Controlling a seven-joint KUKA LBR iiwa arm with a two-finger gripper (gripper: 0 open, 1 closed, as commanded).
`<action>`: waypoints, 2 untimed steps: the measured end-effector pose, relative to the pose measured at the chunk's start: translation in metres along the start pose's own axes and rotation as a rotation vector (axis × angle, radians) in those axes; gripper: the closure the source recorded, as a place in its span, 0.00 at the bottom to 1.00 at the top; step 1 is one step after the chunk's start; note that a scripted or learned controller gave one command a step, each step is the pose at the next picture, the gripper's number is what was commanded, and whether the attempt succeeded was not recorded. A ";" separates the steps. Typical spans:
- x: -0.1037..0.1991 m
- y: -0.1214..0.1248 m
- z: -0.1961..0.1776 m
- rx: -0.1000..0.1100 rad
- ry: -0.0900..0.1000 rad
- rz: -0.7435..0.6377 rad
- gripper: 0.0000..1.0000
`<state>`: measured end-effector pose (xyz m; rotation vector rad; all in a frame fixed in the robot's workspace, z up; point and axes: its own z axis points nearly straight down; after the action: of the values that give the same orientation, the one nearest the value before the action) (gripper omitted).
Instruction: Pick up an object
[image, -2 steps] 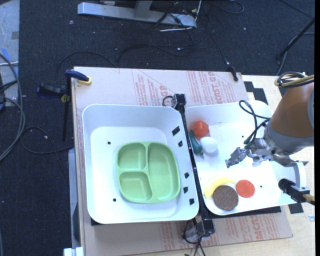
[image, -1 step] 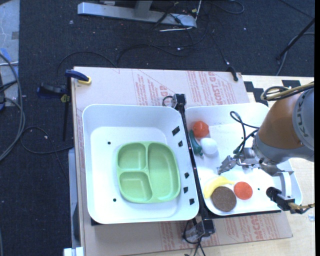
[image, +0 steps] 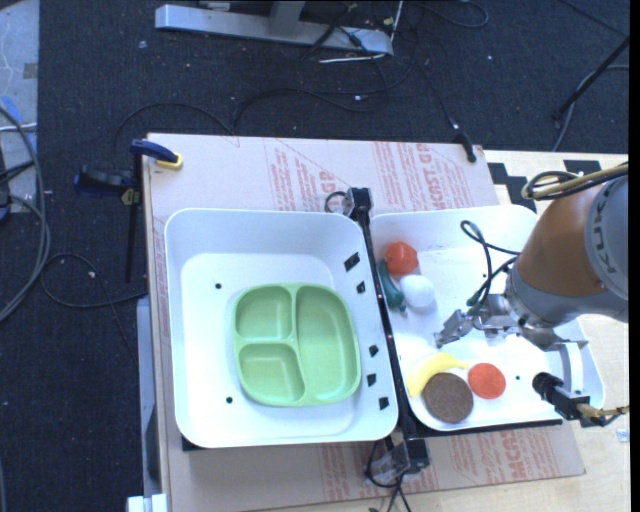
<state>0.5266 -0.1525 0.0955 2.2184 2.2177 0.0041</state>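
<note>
1. Yellow and curved, the banana (image: 432, 370) lies in the right bin (image: 520, 222), near its front wall, touching the brown disc (image: 448, 397); the orange-red disc (image: 487, 380) is just beside them.
2. The gripper (image: 455, 327) hovers just above the banana. I cannot tell how it is set, and nothing is seen in it.
3. The banana looks like a light plastic toy, stiff and smooth, so it may slip. I would take it across the middle of its curve.
4. The red ball (image: 401, 257) and white ball (image: 416, 291) farther back would probably roll away.
</note>
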 end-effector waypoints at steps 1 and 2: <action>-0.001 0.001 -0.011 -0.003 -0.002 0.001 1.00; -0.001 0.001 -0.074 0.000 0.000 -0.001 1.00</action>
<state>0.5275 -0.1534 0.1690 2.2179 2.2191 0.0043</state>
